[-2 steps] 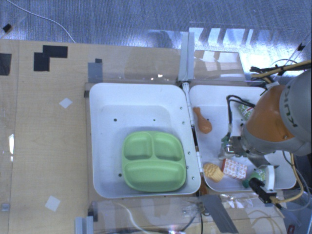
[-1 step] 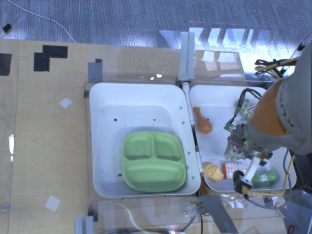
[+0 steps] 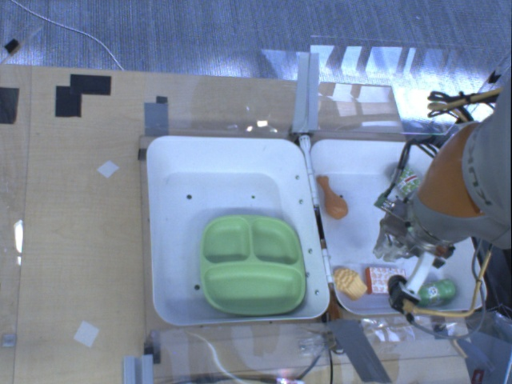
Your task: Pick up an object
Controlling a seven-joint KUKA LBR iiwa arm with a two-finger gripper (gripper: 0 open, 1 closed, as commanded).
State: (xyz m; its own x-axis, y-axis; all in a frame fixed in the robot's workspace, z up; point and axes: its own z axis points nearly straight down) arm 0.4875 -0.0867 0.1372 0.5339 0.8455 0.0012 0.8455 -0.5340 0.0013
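Note:
In the right bin (image 3: 352,160) lie an orange-brown drumstick-shaped toy (image 3: 331,198), a small yellow ridged toy (image 3: 349,282), a red and white packet (image 3: 378,278), and a green bottle-like object (image 3: 438,292) at the front right. A green and white item (image 3: 407,182) peeks out beside the arm. My gripper (image 3: 391,246) reaches down into the right bin from the right, just above the red packet. Its fingers are hidden by the wrist.
The left bin (image 3: 172,166) holds a green three-compartment plate (image 3: 252,264) at its front. A metal divider (image 3: 305,102) runs between the bins. Cables hang off the arm at the right. Black tape marks sit on the wooden bench at the far left.

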